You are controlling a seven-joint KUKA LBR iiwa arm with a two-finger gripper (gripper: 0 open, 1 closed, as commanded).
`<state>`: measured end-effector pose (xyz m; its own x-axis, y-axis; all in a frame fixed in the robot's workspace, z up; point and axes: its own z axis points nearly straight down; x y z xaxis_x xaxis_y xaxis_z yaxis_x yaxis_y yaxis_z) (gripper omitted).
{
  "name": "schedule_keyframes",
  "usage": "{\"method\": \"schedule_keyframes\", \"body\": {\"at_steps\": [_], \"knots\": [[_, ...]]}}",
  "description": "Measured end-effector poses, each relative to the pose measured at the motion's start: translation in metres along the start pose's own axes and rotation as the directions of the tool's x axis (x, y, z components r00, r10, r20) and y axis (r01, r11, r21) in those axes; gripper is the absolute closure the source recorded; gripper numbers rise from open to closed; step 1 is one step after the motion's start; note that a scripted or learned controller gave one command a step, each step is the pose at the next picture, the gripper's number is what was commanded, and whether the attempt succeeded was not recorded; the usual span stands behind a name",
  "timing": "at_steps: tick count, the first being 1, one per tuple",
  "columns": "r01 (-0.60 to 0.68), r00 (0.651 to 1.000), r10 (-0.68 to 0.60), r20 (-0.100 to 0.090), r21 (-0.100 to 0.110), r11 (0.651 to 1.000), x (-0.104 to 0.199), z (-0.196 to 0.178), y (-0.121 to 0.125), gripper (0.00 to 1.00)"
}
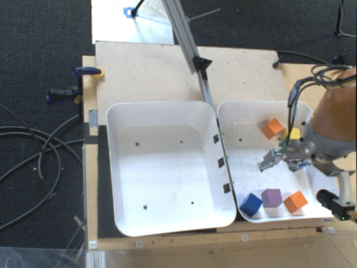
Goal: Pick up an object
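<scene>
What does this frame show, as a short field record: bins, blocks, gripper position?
arm: reaches in from the right over the right bin
gripper: low in the right bin, nothing visible between fingers
upper blocks: orange block, yellow block
near-edge blocks: blue block, purple block, second orange block
left bin: white, beside the right bin

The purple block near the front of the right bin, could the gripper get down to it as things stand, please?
Probably yes. The purple block lies uncovered just in front of the gripper, with small gaps to the blue block and the orange block beside it, though these neighbours leave little room.
</scene>
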<state>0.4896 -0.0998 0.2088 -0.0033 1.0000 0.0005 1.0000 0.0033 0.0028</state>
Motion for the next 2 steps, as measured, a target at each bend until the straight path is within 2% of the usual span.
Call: {"method": "schedule_keyframes", "body": {"at_steps": [1,2], "knots": [[-0.004,1.000,0.004,0.000,0.007,1.000,-0.049,0.104,0.024,0.00],[0.013,1.000,-0.013,-0.025,-0.003,1.000,-0.096,0.102,0.131,0.00]]}}
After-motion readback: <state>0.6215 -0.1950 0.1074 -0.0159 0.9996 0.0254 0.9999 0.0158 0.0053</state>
